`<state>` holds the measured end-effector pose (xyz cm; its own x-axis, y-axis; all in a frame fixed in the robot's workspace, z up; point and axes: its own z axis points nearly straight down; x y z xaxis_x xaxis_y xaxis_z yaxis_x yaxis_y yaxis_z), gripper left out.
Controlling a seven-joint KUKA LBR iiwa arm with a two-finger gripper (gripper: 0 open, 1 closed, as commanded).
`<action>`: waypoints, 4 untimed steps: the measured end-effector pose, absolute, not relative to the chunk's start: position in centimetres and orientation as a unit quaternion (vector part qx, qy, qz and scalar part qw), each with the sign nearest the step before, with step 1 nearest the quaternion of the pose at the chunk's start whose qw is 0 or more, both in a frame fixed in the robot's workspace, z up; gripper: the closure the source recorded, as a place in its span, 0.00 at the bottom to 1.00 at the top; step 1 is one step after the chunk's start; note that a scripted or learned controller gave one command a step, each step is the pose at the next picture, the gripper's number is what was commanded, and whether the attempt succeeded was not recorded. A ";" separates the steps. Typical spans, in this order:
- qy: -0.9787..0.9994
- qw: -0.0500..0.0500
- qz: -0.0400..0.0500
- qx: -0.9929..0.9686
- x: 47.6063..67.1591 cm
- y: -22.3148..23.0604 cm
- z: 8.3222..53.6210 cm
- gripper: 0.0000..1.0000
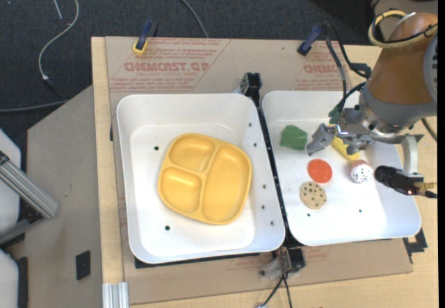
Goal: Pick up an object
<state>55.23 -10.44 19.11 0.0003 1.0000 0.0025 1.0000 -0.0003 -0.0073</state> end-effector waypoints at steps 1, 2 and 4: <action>-0.707 0.001 0.000 -0.707 55.2 -10.7 15.1 0.00; -0.707 0.003 0.001 -0.707 55.2 -10.3 8.9 0.00; -0.708 -0.002 -0.002 -0.707 56.4 -9.8 15.5 1.00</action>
<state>56.36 -9.83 15.47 -0.0017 1.0000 -0.0006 1.0000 0.0017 0.0056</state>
